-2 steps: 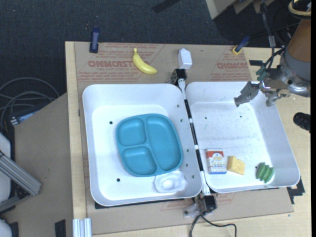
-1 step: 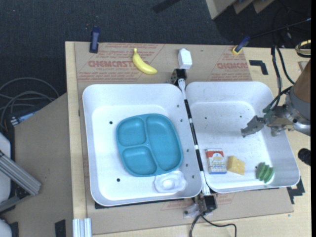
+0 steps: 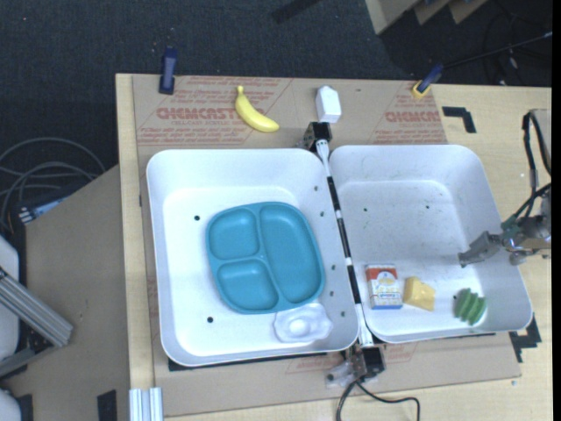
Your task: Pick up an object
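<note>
Can't tell how the grey metal tool [image 3: 478, 251] is set, low by the right white bin's [image 3: 412, 158] right wall. The small green ridged toy [image 3: 470, 306] sits near that bin's front right corner; coming down, the tool could clip the wall.

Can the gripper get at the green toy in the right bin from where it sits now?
Probably yes. The gripper sits low at the right bin's right side, just above the green toy, with bare bin floor between them. The yellow block lies off to the side.
</note>
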`<action>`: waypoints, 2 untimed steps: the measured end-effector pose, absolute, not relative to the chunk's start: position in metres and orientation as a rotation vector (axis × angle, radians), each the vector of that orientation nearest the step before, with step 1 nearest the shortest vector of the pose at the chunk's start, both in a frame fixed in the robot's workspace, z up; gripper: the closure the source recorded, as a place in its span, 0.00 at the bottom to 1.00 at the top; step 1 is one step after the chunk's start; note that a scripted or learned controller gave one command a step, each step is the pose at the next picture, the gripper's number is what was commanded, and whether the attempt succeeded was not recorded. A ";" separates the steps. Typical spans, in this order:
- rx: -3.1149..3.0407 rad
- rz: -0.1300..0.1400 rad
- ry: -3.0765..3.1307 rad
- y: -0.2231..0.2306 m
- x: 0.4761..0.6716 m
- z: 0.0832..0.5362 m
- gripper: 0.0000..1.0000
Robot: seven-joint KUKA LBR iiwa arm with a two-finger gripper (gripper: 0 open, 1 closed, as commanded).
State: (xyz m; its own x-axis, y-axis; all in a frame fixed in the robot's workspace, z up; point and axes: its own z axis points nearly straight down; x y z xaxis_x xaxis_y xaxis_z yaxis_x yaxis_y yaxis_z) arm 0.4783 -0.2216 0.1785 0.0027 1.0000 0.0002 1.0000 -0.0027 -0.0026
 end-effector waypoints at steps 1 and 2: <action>-2.220 -0.004 -2.226 -0.148 0.566 0.238 0.00; -2.219 0.002 -2.220 -0.096 0.492 0.166 0.00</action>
State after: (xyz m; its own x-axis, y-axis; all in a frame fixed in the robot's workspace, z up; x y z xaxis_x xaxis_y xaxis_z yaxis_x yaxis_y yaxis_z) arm 0.4922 -0.0955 0.1658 -0.0004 1.0000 0.0009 1.0000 0.0004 -0.0029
